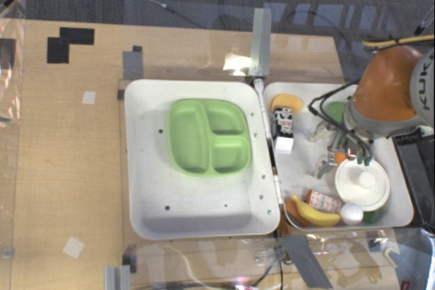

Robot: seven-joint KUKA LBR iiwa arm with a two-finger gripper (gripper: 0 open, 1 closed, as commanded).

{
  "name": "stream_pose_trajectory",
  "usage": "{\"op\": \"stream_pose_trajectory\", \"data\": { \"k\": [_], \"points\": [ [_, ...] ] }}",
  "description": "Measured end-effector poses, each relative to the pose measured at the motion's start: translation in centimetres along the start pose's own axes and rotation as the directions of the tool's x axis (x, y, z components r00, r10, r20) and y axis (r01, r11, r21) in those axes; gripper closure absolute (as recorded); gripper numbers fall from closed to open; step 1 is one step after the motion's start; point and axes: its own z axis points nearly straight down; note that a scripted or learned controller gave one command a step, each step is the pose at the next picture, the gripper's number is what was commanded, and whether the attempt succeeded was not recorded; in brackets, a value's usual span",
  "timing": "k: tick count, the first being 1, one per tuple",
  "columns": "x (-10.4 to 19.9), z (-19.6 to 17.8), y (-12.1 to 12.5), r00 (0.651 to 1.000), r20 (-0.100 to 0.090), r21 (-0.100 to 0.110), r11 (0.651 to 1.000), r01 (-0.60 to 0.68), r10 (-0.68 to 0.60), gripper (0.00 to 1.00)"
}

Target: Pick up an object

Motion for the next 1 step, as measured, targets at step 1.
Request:
{"op": "stream_pose_trajectory", "data": {
  "k": [1],
  "points": [
    [-0.50, -1.51, 0.23, 1.000, 0.015, 0.000, 1.000, 0.005, -0.005, 1.00]
  ]
}}
